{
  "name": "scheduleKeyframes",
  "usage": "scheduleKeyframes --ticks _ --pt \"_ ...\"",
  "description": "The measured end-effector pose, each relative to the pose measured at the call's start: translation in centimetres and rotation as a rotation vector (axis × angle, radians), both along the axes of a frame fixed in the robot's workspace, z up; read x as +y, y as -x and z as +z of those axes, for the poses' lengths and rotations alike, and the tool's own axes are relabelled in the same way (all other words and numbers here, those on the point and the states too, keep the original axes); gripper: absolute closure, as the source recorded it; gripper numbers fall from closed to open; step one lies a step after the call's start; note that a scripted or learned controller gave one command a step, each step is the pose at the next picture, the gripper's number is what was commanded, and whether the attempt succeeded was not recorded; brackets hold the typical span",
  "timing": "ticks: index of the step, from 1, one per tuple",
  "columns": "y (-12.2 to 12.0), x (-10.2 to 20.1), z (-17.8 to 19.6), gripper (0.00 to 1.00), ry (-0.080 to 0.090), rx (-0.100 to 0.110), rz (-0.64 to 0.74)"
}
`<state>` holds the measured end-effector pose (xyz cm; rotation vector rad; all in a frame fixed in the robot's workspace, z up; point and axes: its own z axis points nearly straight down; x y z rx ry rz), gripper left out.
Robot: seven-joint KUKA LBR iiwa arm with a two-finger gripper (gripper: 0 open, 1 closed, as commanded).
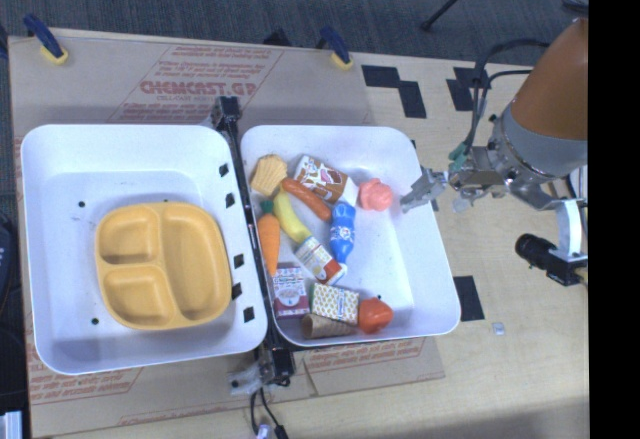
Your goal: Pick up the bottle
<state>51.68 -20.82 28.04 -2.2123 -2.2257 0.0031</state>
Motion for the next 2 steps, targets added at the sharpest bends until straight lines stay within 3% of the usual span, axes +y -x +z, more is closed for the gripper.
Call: scheduleKeyframes --ticks 1,2 --pt "0.0 0.0 1.0 1.0 -0.001 0.002 0.005" --pt "3.7 6.3 -3.7 1.0 0.0 0.002 -0.001"
